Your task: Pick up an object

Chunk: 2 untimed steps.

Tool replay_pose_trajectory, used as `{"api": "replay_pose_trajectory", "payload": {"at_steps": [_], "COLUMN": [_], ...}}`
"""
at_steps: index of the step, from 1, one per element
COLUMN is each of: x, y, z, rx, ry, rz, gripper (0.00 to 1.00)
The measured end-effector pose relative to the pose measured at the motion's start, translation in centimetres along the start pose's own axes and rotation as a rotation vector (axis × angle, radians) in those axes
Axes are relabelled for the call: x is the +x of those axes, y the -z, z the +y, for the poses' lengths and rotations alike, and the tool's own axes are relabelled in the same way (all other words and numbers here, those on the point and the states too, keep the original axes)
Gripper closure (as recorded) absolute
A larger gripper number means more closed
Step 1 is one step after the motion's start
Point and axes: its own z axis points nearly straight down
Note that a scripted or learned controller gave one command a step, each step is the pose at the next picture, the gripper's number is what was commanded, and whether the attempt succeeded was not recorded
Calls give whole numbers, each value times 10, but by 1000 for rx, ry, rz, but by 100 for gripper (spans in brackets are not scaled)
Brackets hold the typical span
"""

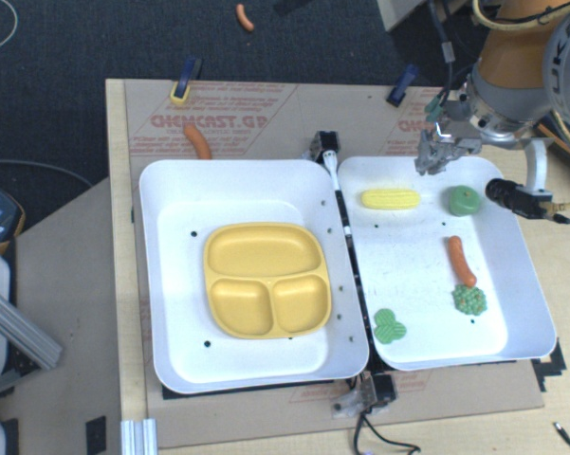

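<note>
One fixed camera looks down at a slant from above the bench's near edge, far enough back to take in both bins (161, 282) whole, with the gripper (434, 159) at upper right and the floor beyond it.

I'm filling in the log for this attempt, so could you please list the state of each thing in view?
gripper: above right bin's far edge, holding nothing visible
corn cob: lying flat, right bin
green round piece: resting, right bin
carrot: lying, right bin
broccoli: beside carrot's near end
yellow tray: flat, left bin
</note>
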Motion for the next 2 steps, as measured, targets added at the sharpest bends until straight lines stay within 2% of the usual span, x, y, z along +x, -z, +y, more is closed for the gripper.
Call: {"api": "replay_pose_trajectory", "payload": {"at_steps": [2], "x": [85], "y": [1], "z": [-24], "rx": [8], "ry": [3], "rz": [3], "gripper": [100]}}
